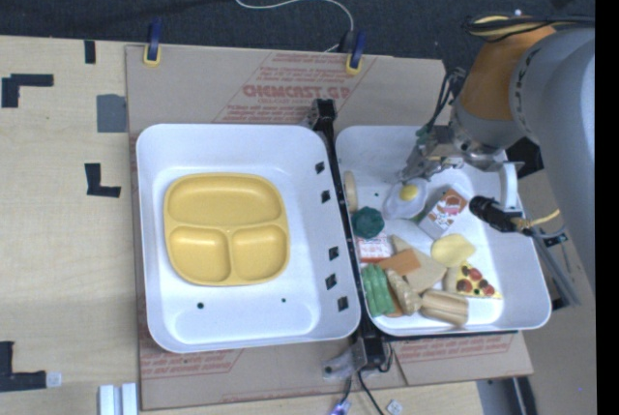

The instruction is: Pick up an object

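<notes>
A yellow divided tray sits in the left bin. At three o'clock, the gripper hovers over small, light toy food; its opening cannot be told. Grasp across its firm sides.

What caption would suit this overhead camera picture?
Robot gripper reaching into the right bin of toy food, beside a yellow tray.

- The gripper hung low over the right bin, close above a small yellow piece.
- Toy food lay crowded there: a green ball, a pizza slice.
- A yellow tray sat in the left bin.
</notes>
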